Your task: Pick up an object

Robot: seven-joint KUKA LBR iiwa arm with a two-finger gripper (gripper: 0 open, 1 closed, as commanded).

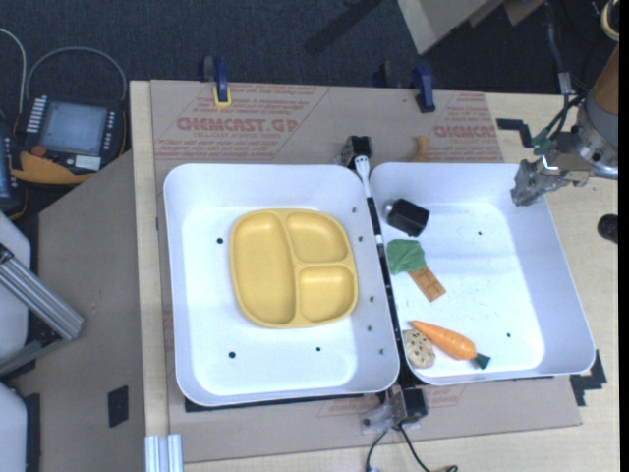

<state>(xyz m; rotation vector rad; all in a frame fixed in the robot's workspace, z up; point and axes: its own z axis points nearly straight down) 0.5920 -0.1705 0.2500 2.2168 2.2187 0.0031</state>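
The carrot [444, 340] lies in the right bin [550, 264], long axis near level, green end lower right; one cookie [418, 348], one black block [407, 216], one green-topped piece [411, 264]; one yellow tray [293, 266] in the left bin [197, 264]; cardboard bench [295, 116]; gripper [531, 180] empty, spread unclear.

A yellow divided tray [293, 266] lies mid-frame in the left bin [197, 352]. A handheld control pendant [69, 131] sits upper left, off the surface [324, 116].
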